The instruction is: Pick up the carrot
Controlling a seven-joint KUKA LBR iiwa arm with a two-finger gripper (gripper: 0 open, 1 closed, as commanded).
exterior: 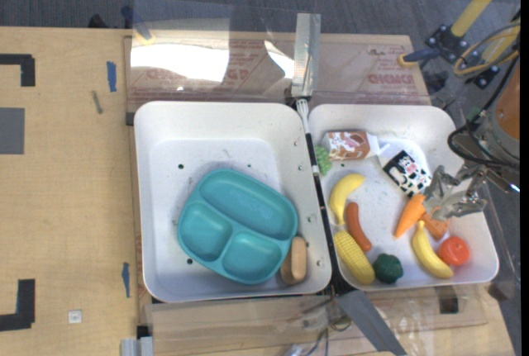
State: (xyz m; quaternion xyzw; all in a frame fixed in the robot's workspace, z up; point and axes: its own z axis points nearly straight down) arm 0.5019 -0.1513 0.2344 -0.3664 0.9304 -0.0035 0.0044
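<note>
The carrot (409, 215) is a small orange cone lying at a slant in the right bin (376, 120), thick end up and to the right. It rests between a red sausage (357, 226) and a yellow banana (430, 253). My gripper (450, 199) hangs low over the right side of this bin, right beside the carrot's thick end and partly overlapping it. A small orange piece (436, 225) shows just below the gripper. Whether the carrot is gripped is unclear.
The right bin also holds a second banana (345, 193), corn (353, 257), broccoli (388, 268), a tomato (454, 250), a cow-print carton (407, 173) and a snack pack (345, 146). In the left bin sit a teal divided plate (235, 222) and a bread roll (294, 259).
</note>
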